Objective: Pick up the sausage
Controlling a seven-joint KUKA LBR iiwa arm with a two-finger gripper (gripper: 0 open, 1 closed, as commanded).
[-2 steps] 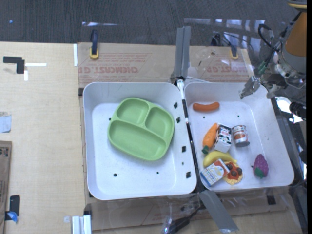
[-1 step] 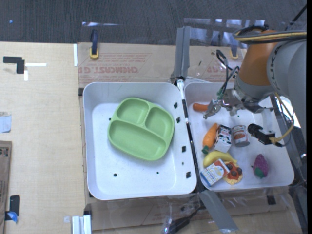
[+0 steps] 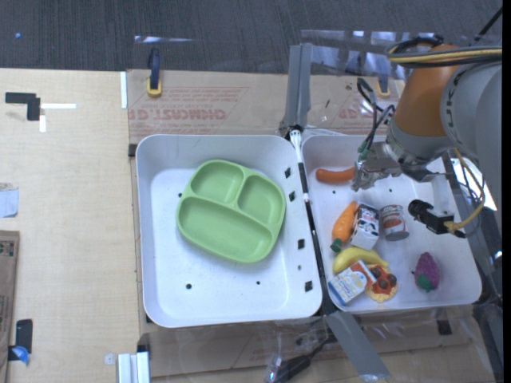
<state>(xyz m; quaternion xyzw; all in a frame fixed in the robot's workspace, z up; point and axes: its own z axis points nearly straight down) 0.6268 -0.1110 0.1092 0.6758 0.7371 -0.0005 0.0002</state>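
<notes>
The scene is being taken from the shallow white right-hand bin (image 3: 455, 294), which is serving as the landmark throughout. To its left, touching along the shared rim, a second shallow white bin (image 3: 160, 278) is being occupied by a pale green three-compartment plastic plate (image 3: 231, 211). Over the landmark bin's far edge the grey arm with the orange band (image 3: 427, 94) is being lowered, and its two-finger gripper (image 3: 363, 175) is being brought down just beside the right end of the small orange-red toy sausage (image 3: 334, 174), which is lying flat in the bin's far left corner, close to the dividing rim. Whether the fingers are spread or pressed together cannot be told, and the sausage is not being seen between them. Nearer the bin's middle a toy carrot (image 3: 345, 222), a small black-and-white carton (image 3: 366, 227) and a little tin can (image 3: 392, 221) are being left alone; a yellow banana (image 3: 357, 258) and a purple fruit (image 3: 427, 270) are lying toward the near wall. The approach step is judged to be in hand: next, the gripper is likely needing to be centred across the sausage's body before closing and lifting.
</notes>
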